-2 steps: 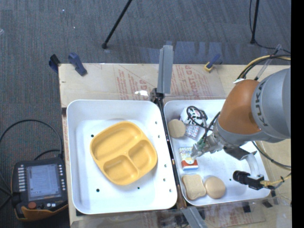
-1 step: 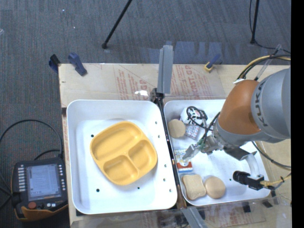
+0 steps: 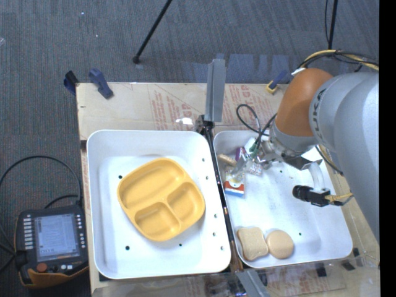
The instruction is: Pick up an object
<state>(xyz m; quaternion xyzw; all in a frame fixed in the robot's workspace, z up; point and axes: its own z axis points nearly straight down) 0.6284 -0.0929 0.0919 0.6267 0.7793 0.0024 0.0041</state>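
Note:
My gripper (image 3: 250, 161) is low in the far left part of the right bin (image 3: 309, 228), with the arm coming in from the right. Close around it lie a small purple piece (image 3: 240, 153) and a tan stick-like piece (image 3: 225, 158). A little card box in red, white and blue (image 3: 234, 187) lies just in front of it, against the bin's left wall. Two tan bread-like pieces, a squarish one (image 3: 252, 242) and a round one (image 3: 280, 244), lie near the bin's front edge. Nothing is visibly held.
A yellow divided plate (image 3: 161, 198) lies in the middle of the left bin (image 3: 105, 153). A grey upright post (image 3: 215, 94) stands behind the wall shared by the bins. A teach pendant (image 3: 52, 237) sits on the floor at the left.

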